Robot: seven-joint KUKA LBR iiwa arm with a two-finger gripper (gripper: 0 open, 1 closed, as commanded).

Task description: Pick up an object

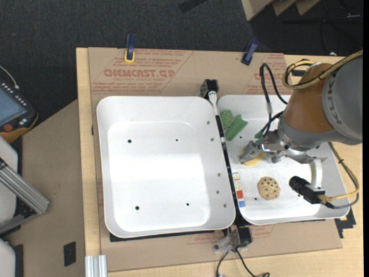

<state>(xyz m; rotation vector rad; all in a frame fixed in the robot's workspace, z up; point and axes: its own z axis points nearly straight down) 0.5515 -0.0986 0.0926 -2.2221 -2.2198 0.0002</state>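
Observation:
In the right bin point(288, 212) lie a green object point(232, 124) near the far left corner, a yellow object point(252, 161) in the middle, and a round tan cookie-like disc point(268, 187) toward the front. My gripper point(252, 152) reaches in from the right, its fingertips down right at the yellow object, touching or just above it. The grey and orange arm point(323, 108) hides the right part of this bin.
The left bin point(115, 172) sits beside the right one, split by a black hinge strip. Both rest on a cardboard sheet point(144, 68) held by blue clamps at the far edge. A black cable loops over the arm's wrist.

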